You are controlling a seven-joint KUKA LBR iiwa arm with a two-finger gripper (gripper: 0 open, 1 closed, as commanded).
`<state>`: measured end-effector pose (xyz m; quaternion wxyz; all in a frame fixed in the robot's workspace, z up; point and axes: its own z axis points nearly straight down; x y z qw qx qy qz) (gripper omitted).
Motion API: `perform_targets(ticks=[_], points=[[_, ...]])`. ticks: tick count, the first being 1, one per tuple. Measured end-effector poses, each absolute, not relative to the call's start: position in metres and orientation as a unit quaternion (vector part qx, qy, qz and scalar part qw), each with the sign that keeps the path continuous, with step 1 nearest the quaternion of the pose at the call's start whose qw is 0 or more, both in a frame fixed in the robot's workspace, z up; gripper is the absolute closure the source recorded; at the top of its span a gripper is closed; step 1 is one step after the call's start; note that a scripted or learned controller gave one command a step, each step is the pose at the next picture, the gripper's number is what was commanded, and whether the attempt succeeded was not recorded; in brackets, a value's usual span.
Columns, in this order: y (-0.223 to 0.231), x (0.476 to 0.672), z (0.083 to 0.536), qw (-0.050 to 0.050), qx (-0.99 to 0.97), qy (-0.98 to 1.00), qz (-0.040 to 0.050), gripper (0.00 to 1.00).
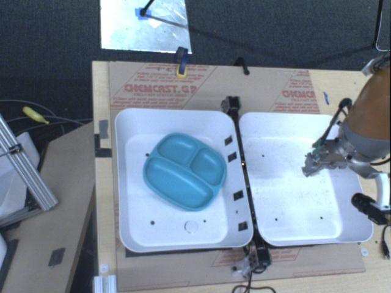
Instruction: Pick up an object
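A: What is taking up the most room down there?

B: The brown cardboard-covered bench (201, 81) is lying under everything, printed with red lettering. On it the two shallow white plastic bins are sitting side by side, the left bin (131, 163) and the right bin (287, 224), their inner walls touching along the middle.

A: And the arm?

B: The grey robot arm with the orange band (372, 112) is reaching in from the right, leaning over the right bin's far right side. Its two-finger metal gripper (314, 162) is hovering over the white floor of that bin, near its right wall.

A: Are the fingers apart or together?

B: I cannot tell; the tip is showing as a small grey tangle, too blurred to read. Nothing is showing between the fingers.

A: Where is the thing to pick?

B: The blue plastic divided plate with three compartments (185, 171) is lying flat in the middle of the left bin, turned at a slant, well apart from the gripper.

A: Anything smaller?

B: A small blue-and-yellow clamp (181, 63) is sitting at the bench's far edge, just below a shiny silver sheet (145, 17).
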<state>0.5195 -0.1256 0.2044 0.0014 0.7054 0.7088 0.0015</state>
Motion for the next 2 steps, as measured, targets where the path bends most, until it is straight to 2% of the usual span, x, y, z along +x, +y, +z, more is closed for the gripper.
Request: perform_targets(ticks=[1,2], points=[[-0.054,0.486,0.206,-0.002,0.704,0.71,0.0005,1.0],[0.025,0.488,0.249,0.001,0.702,0.712,0.0035,1.0]])
